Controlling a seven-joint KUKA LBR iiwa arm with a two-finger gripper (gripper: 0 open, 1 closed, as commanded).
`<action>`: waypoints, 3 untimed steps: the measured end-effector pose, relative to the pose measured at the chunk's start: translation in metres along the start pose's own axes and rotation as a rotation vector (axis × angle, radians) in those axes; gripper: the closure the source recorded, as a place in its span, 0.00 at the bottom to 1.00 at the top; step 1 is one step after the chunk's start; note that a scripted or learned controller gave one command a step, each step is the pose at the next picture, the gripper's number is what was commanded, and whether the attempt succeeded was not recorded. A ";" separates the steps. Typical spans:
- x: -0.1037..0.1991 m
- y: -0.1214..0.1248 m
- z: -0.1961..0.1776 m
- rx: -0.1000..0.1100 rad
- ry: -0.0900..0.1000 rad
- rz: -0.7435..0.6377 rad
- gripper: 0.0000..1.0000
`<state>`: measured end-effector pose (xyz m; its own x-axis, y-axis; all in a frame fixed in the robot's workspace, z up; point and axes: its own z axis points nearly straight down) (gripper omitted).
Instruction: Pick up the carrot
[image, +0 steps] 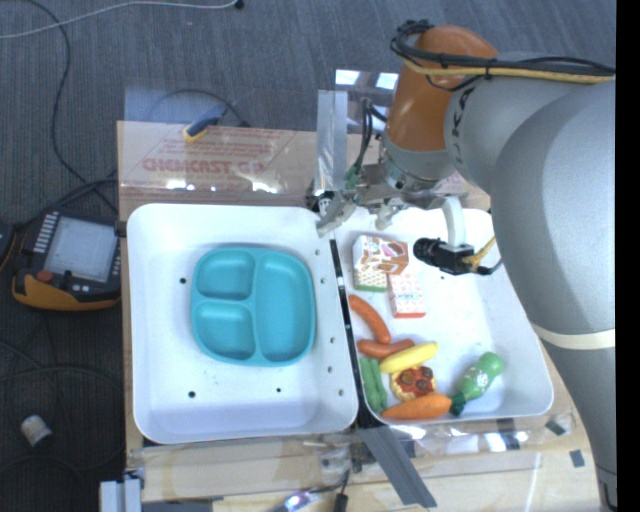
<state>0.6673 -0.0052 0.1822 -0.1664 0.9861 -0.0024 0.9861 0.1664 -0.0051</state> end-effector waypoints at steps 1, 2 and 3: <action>-0.082 -0.013 -0.018 -0.004 -0.002 -0.137 0.00; -0.082 -0.013 -0.027 -0.004 -0.005 -0.137 1.00; -0.082 -0.013 -0.027 -0.003 -0.005 -0.137 0.00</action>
<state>0.6685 -0.0885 0.2095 -0.2999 0.9539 -0.0074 0.9540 0.2999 -0.0024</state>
